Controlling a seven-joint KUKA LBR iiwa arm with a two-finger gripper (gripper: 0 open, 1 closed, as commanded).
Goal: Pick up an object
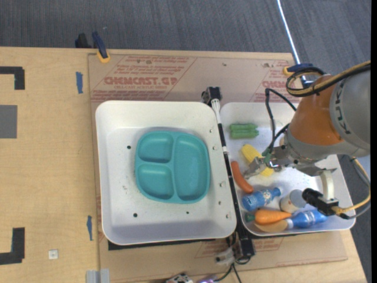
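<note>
A wooden tabletop (47, 158) carries two shallow white bins side by side. The left bin (112, 175) holds a teal divided plate (172, 165). The right bin (341, 184) holds small toys: a green piece (243, 131) at the far end, a yellow piece (250, 153), an orange stick (240, 177) along the left wall, and, at the near end, two blue bottles (260, 198) and an orange carrot (273, 217). The arm (318, 122) reaches in from the right, its gripper (257, 168) low over the yellow piece and just beside the orange stick; whether it is open or closed cannot be told, and no toy is seen held. A clean pick likely calls for centring on one toy, well clear of its neighbours and the bin wall.
</note>
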